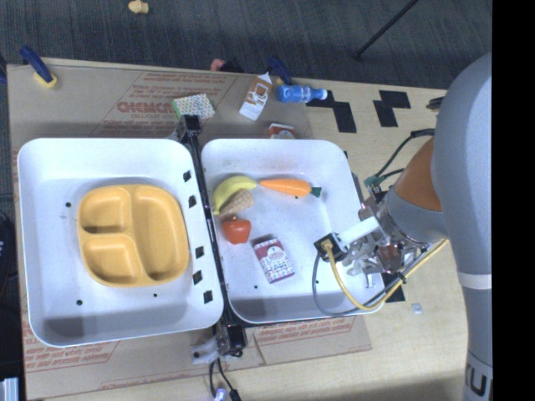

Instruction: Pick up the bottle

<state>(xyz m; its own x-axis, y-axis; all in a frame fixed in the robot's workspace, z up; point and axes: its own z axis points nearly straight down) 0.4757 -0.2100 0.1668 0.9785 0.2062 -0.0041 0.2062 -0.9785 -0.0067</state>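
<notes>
A small blue bottle (299, 93) lies on its side on the cardboard behind the right bin (322, 224), outside both bins. My gripper (372, 260) hangs low over the right bin's right rim, well in front of the bottle and to its right. A black block and a looping yellow cable crowd the gripper, and nothing shows in its grasp. The grey arm with its orange band comes in from the right edge.
The right bin holds a banana (230, 188), a carrot (288, 187), a red tomato (236, 229) and a small red carton (273, 259). A yellow divided plate (132, 234) sits in the left bin (46, 182). Beside the bottle stands a white carton (256, 97).
</notes>
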